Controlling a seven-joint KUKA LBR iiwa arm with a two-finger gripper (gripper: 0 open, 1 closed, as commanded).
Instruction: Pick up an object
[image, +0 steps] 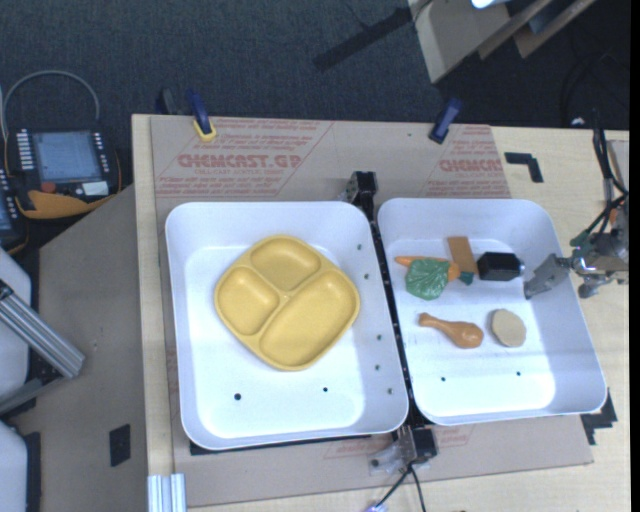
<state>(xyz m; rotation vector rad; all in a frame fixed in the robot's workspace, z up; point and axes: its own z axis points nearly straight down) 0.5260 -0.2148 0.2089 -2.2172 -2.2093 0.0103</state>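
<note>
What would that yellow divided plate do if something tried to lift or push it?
The yellow plate looks moulded and stiff, so it probably keeps its shape. It lies flat and wide in the left bin, so it would likely slide, not tip. Its low, smooth rim may be hard to pinch.

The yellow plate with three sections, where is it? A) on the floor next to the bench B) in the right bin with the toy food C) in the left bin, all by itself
C, the yellow plate lies alone in the left bin, while the toy food, such as the green piece, sits in the right bin.
</note>
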